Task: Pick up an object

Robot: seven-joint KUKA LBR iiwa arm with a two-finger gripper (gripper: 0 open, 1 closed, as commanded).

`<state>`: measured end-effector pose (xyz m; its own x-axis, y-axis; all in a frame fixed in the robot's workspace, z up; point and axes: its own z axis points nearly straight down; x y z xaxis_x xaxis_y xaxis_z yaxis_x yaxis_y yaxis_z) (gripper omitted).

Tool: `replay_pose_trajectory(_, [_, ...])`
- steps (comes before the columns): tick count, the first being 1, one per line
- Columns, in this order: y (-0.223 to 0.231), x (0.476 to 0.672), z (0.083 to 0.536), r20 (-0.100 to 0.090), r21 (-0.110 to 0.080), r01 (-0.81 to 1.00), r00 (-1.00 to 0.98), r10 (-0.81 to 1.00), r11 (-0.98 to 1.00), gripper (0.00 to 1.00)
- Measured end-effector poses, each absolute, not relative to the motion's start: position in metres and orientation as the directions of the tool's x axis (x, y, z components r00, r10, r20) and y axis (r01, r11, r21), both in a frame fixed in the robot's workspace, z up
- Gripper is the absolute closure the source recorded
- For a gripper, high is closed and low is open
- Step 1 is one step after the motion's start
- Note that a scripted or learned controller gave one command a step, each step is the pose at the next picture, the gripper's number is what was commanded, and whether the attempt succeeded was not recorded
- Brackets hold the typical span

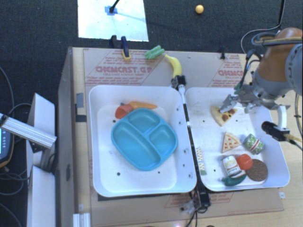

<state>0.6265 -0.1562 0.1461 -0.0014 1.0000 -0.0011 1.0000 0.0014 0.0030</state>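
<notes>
My grey arm (284, 65) wears an orange band. Left of the white bins' divider (187, 122) lies a blue tray (143, 138); right, a brown disc (257, 170).

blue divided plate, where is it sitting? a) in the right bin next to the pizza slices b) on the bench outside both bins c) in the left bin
c: the blue divided plate lies flat in the left bin, with an orange carrot-like piece just behind it, while the pizza slices are in the right bin.

Robotics lab: bench (142, 65), white bins (102, 141), loose cables (9, 108).
</notes>
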Motion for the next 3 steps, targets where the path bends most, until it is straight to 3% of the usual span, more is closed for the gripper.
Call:
replay_pose_trajectory(1, [-0.127, 0.644, 0.088, -0.001, 0.007, 1.000, -0.004, 1.000, 0.004, 0.00])
replay_pose_trajectory(2, [-0.129, 0.646, 0.100, -0.003, 0.014, 1.000, -0.005, 1.000, 0.005, 1.00])
replay_pose_trajectory(3, [-0.182, 0.638, 0.159, -0.003, 0.005, 1.000, -0.001, 1.000, 0.001, 1.00])
